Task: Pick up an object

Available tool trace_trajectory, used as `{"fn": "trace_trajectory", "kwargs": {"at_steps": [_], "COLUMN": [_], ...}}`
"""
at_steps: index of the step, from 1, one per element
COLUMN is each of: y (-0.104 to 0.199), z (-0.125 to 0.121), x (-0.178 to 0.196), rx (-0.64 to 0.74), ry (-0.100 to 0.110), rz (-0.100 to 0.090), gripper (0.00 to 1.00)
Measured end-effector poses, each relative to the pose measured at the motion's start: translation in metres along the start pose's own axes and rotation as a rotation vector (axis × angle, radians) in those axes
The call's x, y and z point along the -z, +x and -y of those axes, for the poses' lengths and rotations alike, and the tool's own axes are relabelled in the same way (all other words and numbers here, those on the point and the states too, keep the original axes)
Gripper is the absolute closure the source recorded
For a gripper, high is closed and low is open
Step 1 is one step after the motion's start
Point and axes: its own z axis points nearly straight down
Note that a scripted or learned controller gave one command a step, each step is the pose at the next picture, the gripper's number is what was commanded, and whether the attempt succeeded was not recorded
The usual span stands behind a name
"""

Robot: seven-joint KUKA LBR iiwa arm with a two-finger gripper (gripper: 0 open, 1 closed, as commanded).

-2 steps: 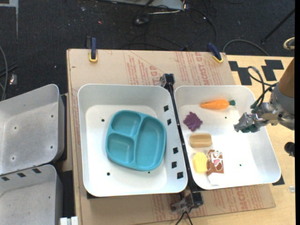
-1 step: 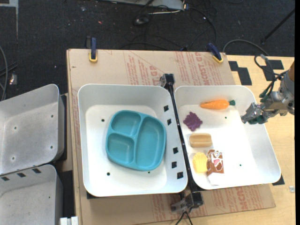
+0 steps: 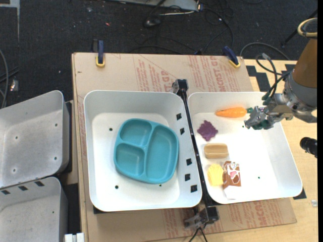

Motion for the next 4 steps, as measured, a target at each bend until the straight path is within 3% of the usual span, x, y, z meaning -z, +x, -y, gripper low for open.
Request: {"fn": "trace_trajectory", "kwargs": {"at_steps": [2, 3, 4], "y": [0.116, 0.174, 0.216], "z": [-0.035, -0.040, -0.058], "x": [-0.014, -0.012, -0.019], "rx": [0.001, 0.002, 0.000], "ry": [0.003, 0.001, 0.000], "rz": [-0.001, -0.001, 0.000], "gripper": [1.00, 1.00, 1.00]}}
